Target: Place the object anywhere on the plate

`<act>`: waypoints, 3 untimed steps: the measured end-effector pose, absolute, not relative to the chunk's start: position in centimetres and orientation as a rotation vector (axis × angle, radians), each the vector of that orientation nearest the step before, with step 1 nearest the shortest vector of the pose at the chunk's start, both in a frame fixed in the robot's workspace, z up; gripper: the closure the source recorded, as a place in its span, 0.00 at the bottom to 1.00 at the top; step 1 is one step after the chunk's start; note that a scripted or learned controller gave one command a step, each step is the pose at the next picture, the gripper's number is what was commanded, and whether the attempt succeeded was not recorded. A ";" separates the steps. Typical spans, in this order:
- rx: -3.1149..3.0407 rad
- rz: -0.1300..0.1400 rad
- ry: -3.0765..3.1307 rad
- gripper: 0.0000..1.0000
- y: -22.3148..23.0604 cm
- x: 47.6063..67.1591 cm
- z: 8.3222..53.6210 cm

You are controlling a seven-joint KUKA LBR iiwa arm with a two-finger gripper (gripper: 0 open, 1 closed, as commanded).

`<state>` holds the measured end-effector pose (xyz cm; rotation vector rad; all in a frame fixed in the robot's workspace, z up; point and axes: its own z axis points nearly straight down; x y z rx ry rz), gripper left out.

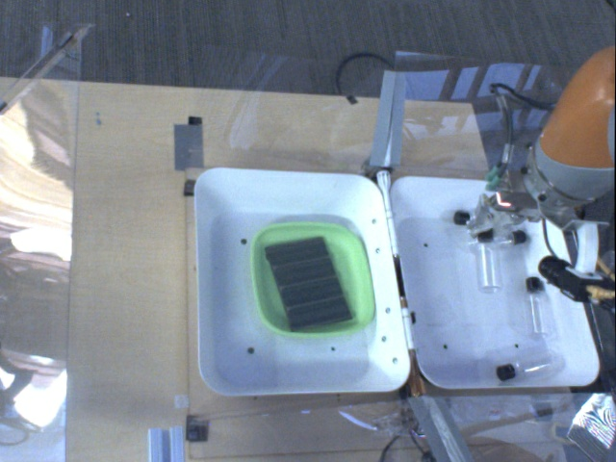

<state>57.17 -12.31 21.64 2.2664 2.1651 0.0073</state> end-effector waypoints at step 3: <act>2.186 0.008 2.251 0.00 4.9 54.2 21.8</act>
